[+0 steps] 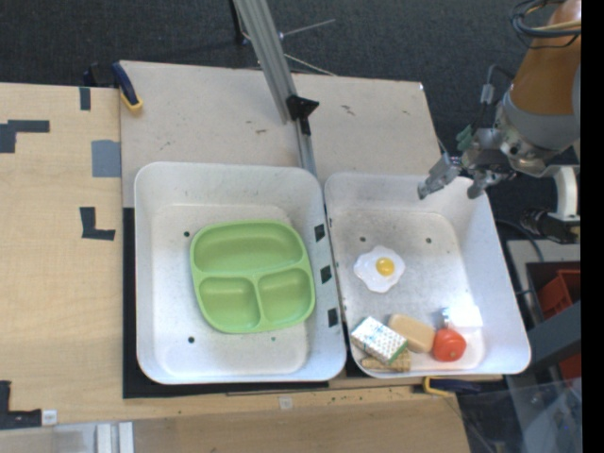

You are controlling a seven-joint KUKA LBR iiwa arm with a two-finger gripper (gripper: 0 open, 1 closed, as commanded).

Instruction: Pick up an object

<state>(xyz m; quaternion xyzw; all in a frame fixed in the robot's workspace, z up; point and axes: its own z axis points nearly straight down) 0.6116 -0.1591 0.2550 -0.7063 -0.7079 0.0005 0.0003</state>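
Gripper waits over the right bin, nothing lifted yet

The gripper (pixel 455 179) hangs above the far rim of the right bin (pixel 491 253), its two fingers spread apart with nothing between them. No object is off the bin floor, so by my reading the pick is at its start: choosing a target, descending, closing and lifting are all left to do.

The count runs as follows. Two white bins sit side by side. The left bin (pixel 156 253) holds one green divided plate (pixel 252 276) with three compartments. The right bin holds the small things. One toy fried egg (pixel 379 269) lies near the middle, well apart from the gripper. Along the near edge lie one printed box (pixel 379 340), one tan block (pixel 412 331) touching it, and one red tomato (pixel 449 345) just beside the block. A small pale item (pixel 464 315) rests behind the tomato, too blurred to name.
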